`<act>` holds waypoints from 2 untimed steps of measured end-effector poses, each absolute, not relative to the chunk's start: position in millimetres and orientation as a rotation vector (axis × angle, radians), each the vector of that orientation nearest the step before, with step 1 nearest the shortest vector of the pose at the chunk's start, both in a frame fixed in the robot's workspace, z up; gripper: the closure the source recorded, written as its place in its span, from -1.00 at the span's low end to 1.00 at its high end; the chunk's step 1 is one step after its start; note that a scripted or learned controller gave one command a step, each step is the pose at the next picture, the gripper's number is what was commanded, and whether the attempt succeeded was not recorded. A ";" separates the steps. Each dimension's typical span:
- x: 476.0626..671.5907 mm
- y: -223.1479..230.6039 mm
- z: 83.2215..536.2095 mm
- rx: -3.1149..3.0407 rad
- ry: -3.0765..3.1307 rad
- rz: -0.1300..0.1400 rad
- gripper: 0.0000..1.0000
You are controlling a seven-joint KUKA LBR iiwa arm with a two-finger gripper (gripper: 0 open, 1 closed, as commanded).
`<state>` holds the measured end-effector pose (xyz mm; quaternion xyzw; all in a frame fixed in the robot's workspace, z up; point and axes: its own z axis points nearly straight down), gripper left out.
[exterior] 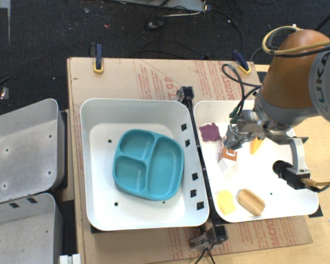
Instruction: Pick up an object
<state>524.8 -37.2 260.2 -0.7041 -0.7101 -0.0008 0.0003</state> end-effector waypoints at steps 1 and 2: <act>533.8 15.2 242.1 -2.211 -2.228 0.001 1.00; 534.6 60.1 238.0 -2.212 -2.229 0.000 1.00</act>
